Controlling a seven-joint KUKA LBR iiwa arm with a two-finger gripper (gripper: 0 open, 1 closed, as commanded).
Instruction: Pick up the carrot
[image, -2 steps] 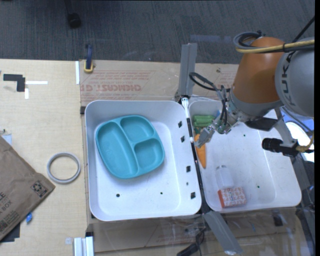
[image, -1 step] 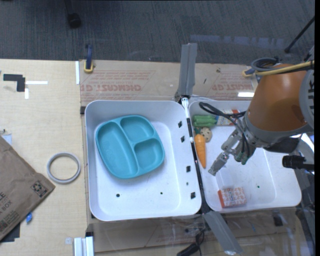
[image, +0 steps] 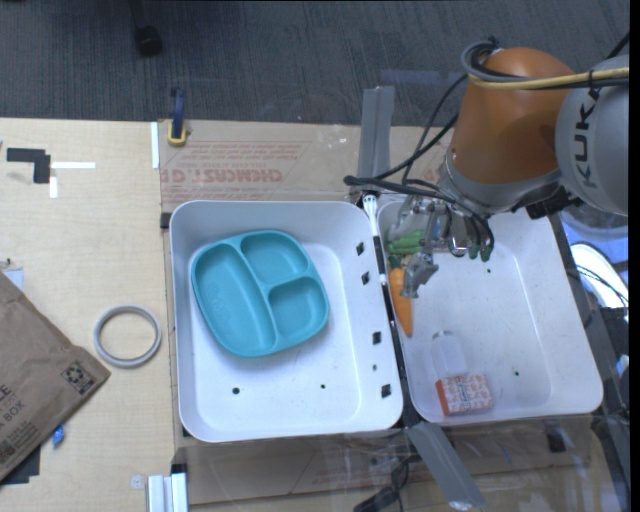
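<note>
Camera view from above: my hand (image: 425, 262) hangs over the carrot (image: 401, 300) at the right bin's (image: 530, 400) left wall, grip state impossible to tell.

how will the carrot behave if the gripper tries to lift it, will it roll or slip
The carrot looks rigid and tapered, so it may slip from a pinch. It lies against the right bin's left wall, which probably stops rolling but crowds the gripper.

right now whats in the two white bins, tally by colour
blue: 1, the divided plate in the left bin
orange: 1, the carrot at the right bin's left wall
clear: 1, the small bottle with a red label
total: 3
</note>
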